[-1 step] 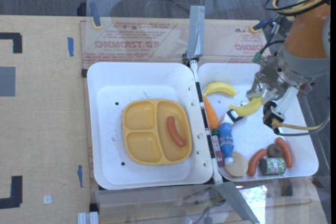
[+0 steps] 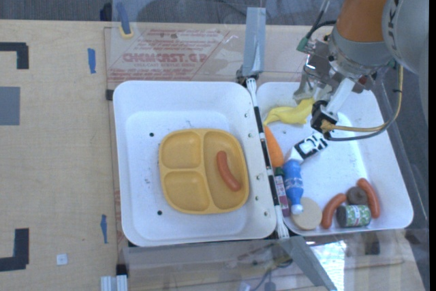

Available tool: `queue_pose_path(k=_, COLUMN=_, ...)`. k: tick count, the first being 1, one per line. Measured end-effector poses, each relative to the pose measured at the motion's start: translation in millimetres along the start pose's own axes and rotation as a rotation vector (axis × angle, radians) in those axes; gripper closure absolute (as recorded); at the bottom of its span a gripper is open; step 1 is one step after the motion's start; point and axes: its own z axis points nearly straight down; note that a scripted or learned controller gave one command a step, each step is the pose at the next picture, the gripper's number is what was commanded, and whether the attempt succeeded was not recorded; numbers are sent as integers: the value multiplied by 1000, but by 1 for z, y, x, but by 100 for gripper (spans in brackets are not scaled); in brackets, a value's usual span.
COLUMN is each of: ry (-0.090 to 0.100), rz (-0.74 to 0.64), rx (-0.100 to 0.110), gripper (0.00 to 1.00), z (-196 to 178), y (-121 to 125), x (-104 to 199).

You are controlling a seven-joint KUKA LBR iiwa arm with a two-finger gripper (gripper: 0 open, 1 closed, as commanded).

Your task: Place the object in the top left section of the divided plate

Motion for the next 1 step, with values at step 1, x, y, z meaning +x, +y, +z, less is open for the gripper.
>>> queue_pose_path(k=1, ry=-1, rz=-100, rx=-2, gripper=100, z=-21, y=23, x=44)
